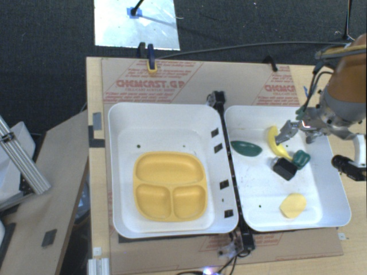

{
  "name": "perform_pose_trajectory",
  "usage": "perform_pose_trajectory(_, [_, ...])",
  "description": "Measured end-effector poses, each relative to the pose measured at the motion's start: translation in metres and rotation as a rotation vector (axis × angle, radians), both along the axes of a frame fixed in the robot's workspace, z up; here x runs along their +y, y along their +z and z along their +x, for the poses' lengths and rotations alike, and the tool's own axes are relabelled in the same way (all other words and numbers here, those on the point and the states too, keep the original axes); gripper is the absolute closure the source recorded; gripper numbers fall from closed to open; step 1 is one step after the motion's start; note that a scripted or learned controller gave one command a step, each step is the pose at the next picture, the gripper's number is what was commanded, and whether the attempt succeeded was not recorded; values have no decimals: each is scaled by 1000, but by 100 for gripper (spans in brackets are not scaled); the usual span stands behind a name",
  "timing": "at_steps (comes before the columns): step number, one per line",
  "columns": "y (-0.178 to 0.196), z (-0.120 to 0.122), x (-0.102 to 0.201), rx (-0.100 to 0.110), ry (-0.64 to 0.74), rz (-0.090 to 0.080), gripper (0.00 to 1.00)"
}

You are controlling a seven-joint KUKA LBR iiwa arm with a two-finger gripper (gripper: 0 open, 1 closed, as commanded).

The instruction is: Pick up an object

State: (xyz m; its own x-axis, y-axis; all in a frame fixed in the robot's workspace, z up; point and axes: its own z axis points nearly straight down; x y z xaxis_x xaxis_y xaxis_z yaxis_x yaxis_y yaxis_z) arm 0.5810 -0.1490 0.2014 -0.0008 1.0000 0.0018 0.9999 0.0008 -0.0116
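two white bins [172,116] are seen. a yellow divided tray [170,185] is held at nine o'clock. at three o'clock, a dark green oval [246,148], a yellow banana [276,142], a black-and-teal tool [291,164] and a pale yellow disc [293,205] are found.

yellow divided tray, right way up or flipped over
Right way up. The yellow divided tray lies flat in the left bin, its three compartments showing as hollows that face the camera.
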Motion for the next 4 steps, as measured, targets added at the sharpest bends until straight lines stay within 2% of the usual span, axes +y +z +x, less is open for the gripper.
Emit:
perform_pose_trajectory(1, [8,3,0,-13,3,-2,0])
perform_pose_trajectory(2, [-38,12,1,-10,2,-2,0])
perform_pose_trajectory(4, [-118,5,8,-11,0,-2,0])
